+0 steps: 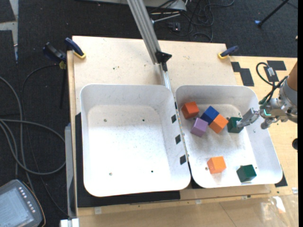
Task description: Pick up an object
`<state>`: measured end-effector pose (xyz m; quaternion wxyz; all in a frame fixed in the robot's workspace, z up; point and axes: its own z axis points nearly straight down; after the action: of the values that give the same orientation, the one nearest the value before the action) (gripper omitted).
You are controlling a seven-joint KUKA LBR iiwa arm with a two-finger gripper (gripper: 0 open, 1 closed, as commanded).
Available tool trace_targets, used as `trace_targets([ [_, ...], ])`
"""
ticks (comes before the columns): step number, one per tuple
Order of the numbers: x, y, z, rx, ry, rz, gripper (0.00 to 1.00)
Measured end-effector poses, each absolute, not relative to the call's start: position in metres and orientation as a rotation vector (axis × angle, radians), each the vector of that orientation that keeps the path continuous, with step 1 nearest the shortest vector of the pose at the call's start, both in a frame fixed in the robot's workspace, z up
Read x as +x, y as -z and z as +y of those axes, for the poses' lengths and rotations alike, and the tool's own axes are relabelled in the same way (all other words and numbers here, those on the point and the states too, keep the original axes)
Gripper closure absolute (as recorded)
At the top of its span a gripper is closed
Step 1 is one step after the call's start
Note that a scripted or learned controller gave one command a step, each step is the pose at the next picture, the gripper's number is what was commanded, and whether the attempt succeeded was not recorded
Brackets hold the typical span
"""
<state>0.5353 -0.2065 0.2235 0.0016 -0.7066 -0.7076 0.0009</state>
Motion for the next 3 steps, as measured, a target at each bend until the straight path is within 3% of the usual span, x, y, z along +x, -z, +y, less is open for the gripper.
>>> trace_targets([
  [1, 0.536, -0.226, -0.207, -2.220, 0.000, -2.223, 0.00],
  [3, 0.532, -0.125, -0.197, -2.217, -0.004, -2.218, 0.00],
])
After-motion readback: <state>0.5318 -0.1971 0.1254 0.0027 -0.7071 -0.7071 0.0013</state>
